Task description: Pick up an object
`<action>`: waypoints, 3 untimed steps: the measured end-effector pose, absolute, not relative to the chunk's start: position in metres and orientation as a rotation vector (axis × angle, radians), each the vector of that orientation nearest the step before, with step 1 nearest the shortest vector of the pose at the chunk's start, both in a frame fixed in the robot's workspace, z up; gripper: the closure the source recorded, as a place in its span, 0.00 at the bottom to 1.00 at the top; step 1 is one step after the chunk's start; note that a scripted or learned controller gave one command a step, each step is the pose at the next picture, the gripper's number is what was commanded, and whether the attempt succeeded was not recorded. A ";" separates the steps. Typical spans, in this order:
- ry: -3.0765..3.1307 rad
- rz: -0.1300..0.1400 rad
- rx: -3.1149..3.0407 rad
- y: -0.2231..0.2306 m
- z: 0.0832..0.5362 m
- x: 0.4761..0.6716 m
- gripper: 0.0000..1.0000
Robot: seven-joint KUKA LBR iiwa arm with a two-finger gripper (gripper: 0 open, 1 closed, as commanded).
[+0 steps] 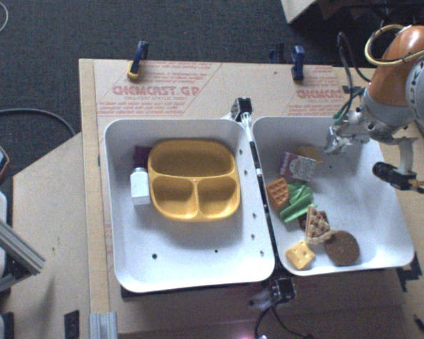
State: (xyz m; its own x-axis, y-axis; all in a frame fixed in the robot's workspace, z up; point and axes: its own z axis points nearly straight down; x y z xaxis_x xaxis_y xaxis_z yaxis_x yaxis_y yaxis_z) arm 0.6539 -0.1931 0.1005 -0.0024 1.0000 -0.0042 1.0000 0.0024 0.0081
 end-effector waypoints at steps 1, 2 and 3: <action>2.216 0.007 2.214 -0.191 0.166 0.655 1.00; 2.216 0.006 2.214 -0.192 0.220 0.657 1.00; 2.228 0.003 2.215 -0.140 0.233 0.656 1.00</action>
